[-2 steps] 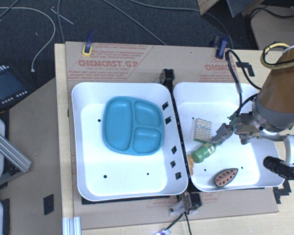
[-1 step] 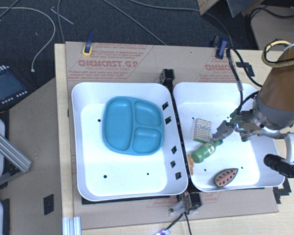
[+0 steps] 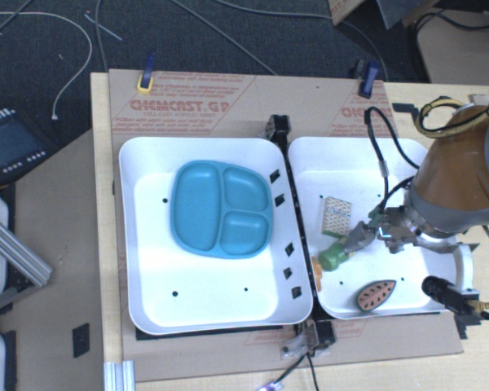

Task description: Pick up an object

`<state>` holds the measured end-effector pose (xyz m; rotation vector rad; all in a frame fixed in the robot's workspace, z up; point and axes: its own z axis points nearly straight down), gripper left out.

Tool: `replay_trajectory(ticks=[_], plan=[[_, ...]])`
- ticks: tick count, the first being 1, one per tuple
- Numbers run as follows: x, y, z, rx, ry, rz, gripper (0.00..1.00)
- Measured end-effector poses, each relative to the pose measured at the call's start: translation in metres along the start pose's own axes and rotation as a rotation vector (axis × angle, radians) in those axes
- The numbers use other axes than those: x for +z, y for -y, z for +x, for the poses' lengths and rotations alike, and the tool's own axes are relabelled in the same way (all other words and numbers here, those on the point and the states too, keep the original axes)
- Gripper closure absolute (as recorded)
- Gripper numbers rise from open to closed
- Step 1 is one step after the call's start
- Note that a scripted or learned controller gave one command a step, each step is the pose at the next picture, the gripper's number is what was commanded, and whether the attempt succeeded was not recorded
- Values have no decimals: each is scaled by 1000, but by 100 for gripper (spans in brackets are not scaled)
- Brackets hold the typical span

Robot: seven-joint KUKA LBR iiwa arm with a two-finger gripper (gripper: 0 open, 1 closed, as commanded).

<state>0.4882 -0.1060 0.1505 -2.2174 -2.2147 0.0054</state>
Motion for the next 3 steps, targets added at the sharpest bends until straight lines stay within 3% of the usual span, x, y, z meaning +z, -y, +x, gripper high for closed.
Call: replay_trajectory(ticks=[1, 2, 3], plan=[[40, -5, 2, -1, -1, -6, 0], [47, -11, 4, -4, -1, -25, 0], [37, -10, 4, -4, -3, -22, 100]])
